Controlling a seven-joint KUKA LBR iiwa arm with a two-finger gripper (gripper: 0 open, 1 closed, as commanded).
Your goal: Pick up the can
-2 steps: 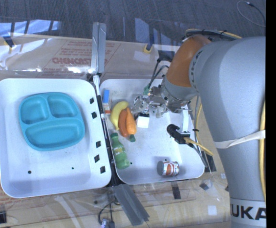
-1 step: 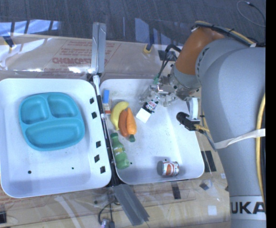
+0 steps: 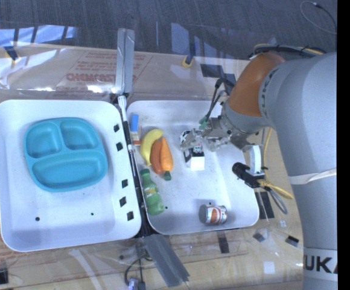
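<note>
Arm: the grey KUKA arm [image 3: 302, 119], its orange band [image 3: 250, 92] above the wrist, reaches in from the right and hangs over the upper middle of the right bin [image 3: 181, 110].
Gripper: the two-finger gripper [image 3: 194, 145] points down toward the bin floor, just right of the carrot; a small white-and-black block [image 3: 197, 160] sits right at its tip.
Grip state: whether the fingers are apart or together cannot be told from this slanted view, nor whether the block is between them.
Can: the can [image 3: 213, 214] lies on its side near the front edge of the right bin, toward the right corner, well apart from the gripper and touching nothing else.
Fruit and veg: a yellow banana [image 3: 147, 144] and an orange carrot [image 3: 161, 156] lie touching each other by the bin's left wall.
Bottle: a green bottle [image 3: 151, 193] lies along the left wall, in front of the carrot.
By the divider: a small blue object [image 3: 134, 122] rests at the left wall behind the banana.
Left bin: the left bin [image 3: 12, 216] bears a blue divided plate [image 3: 66, 153] with three compartments, set toward its back half.
</note>
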